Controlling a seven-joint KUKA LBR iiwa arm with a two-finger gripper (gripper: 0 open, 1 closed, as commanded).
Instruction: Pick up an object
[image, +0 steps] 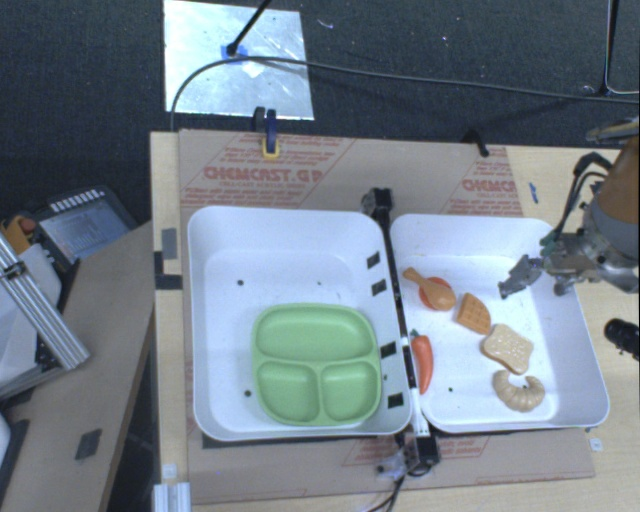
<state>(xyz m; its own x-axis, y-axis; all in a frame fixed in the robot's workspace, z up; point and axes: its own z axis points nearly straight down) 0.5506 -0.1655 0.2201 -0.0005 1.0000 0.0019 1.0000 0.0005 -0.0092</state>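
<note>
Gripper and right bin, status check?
Gripper above right bin, holding nothing. Waffle, toast, croissant, carrot lying untouched. Nothing in the way.

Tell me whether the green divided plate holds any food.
Empty: the green divided plate in the left bin shows three bare compartments, nothing lying in them.

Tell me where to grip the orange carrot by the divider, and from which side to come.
Grip the carrot across its thick middle, coming from above. It lies flat and long, close along the right bin's left wall, so the fingers would likely need to close across its narrow width, with little room on the wall side. The gripper hovers up-right of it.
</note>
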